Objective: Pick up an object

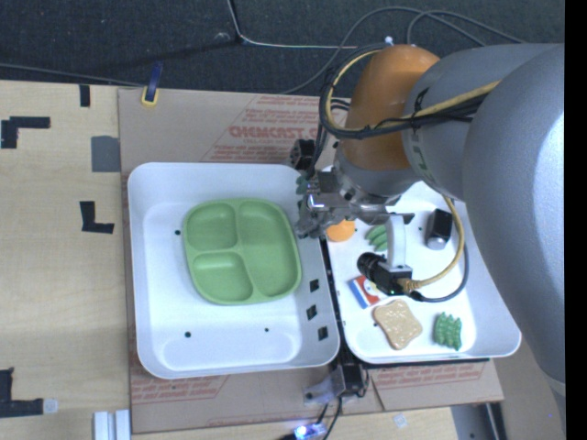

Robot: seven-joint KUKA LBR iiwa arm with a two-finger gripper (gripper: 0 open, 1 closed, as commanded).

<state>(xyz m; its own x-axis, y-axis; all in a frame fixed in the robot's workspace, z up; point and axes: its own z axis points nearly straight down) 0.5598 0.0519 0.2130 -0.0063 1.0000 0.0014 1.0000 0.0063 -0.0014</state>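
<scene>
Over the right shallow white bin [500, 337] hangs the grey arm's gripper [332, 216], just above a small orange ball [340, 231]; a green three-compartment plastic plate [242, 250] fills the left bin [147, 273].

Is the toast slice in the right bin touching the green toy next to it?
Apart. The camera view shows a strip of white bin floor between the toast slice and the green toy, both near the right bin's front edge.
</scene>
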